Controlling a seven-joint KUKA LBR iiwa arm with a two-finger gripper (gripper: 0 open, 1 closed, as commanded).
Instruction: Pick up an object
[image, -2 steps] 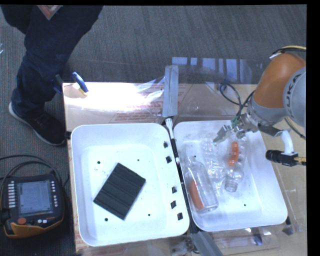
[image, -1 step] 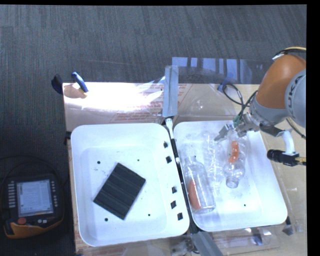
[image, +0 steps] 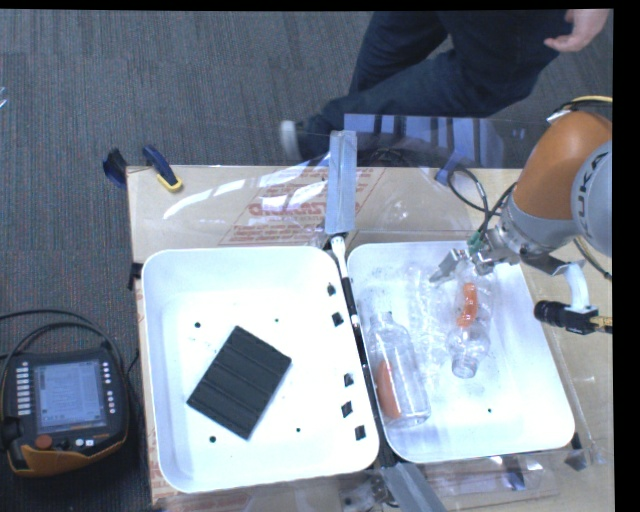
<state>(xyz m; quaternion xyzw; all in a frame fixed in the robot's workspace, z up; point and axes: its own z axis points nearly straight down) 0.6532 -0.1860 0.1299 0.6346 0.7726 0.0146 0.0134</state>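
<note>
Metal two-finger claw sits at the upper right of the frame, over the far edge of the right white bin, and whether it is open or closed I cannot tell. Just below it in that bin lie a clear plastic bottle with an orange core and, toward the bin's left side, a second clear plastic bottle with an orange cap end. A flat black ribbed rectangular pad lies tilted in the left white bin. A grey and orange teach pendant rests at the lower left.
</note>
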